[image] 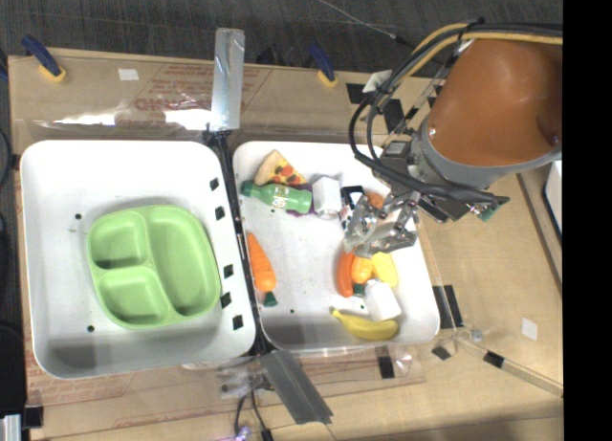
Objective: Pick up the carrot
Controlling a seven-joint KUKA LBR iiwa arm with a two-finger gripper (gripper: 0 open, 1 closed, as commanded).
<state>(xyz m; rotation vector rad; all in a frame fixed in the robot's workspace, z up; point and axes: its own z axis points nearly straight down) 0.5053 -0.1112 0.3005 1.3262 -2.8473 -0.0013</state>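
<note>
The carrot (260,259) is orange with a green stub at its near end. It lies along the left wall of the right bin (306,334), pointing toward the back. My gripper (380,230) hangs over the right half of the same bin, well to the right of the carrot and apart from it. It is open with nothing between its fingers. Just below it sit a second orange piece (345,275) and a yellow piece (385,268).
A pizza slice (277,168), a green bottle (283,198) and a small white item (327,194) lie at the back of the right bin. A white bottle (382,301) and a banana (365,326) lie near its front. A green divided plate (153,262) sits in the left bin (57,171).
</note>
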